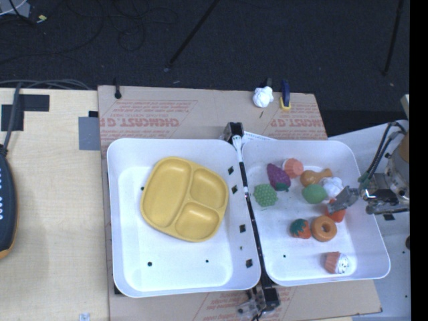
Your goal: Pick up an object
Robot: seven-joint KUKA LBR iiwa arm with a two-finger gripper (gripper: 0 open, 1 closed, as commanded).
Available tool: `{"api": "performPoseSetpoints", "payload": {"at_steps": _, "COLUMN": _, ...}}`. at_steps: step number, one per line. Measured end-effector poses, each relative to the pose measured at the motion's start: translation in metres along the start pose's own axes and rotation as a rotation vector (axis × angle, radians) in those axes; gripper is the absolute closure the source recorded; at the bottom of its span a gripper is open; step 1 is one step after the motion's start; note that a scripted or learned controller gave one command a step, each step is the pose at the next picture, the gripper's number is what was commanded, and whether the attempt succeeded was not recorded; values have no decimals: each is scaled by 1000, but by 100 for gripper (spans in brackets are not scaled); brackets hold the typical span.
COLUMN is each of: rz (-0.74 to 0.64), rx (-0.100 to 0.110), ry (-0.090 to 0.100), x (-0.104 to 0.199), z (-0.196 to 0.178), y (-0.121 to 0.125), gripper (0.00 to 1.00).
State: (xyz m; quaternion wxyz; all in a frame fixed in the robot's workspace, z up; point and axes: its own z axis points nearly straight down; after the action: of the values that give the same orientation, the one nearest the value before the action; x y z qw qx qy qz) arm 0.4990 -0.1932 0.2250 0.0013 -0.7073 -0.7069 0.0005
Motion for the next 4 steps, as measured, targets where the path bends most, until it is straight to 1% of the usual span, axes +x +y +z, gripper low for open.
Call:
{"api": "performPoseSetpoints", "payload": {"at_steps": 1, "rz": 1, "rx": 1, "ry": 1, "x": -1, "z": -10, "y": 0, "gripper": 100}}
{"api": "performPoseSetpoints", "payload": {"at_steps": 2, "rz": -7, "rx": -7, "ry": 0, "x": 35, "z": 13, "y": 115, "gripper": 100}}
{"api": "performPoseSetpoints", "payload": {"at_steps": 3, "rz": -6, "rx": -9, "ry": 1, "x": 99, "z": -73, "y": 84, "gripper": 100}}
{"api": "performPoseSetpoints", "payload": {"at_steps": 4, "rz": 2, "rx": 2, "ry": 1, "x": 102, "z": -76, "y": 35, "gripper": 100}}
